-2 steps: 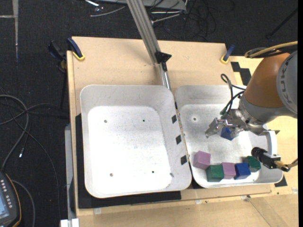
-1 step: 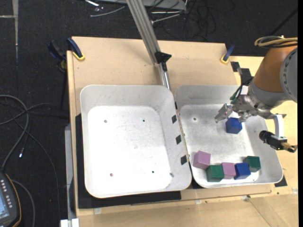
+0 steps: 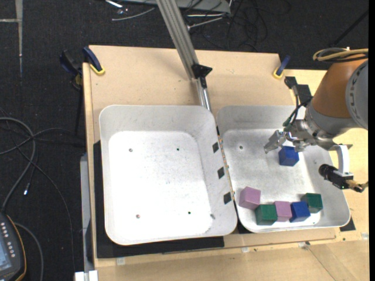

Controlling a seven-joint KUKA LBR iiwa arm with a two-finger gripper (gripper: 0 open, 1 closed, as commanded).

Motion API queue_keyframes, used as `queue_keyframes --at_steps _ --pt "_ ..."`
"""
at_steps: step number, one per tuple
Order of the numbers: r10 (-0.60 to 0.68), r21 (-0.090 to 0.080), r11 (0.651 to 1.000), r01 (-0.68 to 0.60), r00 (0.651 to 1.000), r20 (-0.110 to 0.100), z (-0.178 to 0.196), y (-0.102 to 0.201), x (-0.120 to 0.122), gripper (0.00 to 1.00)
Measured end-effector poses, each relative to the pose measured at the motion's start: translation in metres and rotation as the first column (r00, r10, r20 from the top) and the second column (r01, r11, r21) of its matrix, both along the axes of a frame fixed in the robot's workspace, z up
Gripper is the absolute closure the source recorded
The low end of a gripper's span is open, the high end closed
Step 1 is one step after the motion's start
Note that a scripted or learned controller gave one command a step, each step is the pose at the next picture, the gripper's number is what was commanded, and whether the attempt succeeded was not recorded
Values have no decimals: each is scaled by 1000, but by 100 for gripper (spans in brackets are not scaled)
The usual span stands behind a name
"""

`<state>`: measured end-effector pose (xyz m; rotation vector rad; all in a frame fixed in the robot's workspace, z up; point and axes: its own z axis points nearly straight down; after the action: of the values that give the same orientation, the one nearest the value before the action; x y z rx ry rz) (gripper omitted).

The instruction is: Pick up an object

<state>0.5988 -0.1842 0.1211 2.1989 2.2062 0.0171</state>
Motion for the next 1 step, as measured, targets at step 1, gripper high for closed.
queue_keyframes --at_steps 1 --pt "0 -2 1000 0 1000 4 -4 1 -4 0"
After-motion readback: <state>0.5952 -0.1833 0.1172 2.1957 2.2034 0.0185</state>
